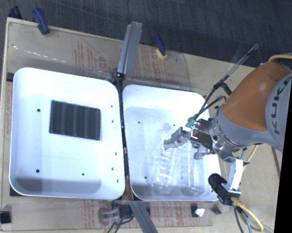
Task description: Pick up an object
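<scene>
Object: clear plastic items [173, 170], hard to make out, lay in the right bin, toward its front right corner.
Hand: the hand [185, 143] hung over the right bin, just above those clear items; whether its fingers were spread or pressed together could not be told, and nothing was seen gripped.
Arm: the grey arm with its orange band [253, 100] reached in over the right edge of the surface.
Right bin: white bin [144, 105], on the surface's right half.
Left bin: white bin [28, 125] beside it, holding a dark ribbed rectangular block [76, 120] near its middle.
</scene>
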You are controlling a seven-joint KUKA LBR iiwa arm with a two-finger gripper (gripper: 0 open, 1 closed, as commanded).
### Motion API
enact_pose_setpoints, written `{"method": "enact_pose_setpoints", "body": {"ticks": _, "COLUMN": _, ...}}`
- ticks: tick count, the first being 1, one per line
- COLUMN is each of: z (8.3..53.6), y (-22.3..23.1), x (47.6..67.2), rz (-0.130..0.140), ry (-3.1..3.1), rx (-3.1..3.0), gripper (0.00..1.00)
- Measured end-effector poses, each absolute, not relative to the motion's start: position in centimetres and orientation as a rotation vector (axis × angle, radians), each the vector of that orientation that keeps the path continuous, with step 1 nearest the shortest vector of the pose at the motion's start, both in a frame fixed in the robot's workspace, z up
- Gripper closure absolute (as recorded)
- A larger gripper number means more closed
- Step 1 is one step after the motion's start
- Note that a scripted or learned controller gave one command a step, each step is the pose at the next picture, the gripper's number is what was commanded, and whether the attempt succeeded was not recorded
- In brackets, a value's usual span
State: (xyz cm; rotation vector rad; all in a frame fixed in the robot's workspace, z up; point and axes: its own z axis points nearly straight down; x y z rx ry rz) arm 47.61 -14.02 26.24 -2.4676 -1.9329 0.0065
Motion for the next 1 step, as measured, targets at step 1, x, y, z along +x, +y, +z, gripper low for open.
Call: {"method": "enact_pose_setpoints", "body": {"ticks": 1, "z": 29.26, "y": -12.35, "x": 47.79, "rz": 0.0, "ry": -1.992, "rx": -2.43, "gripper": 0.0}}
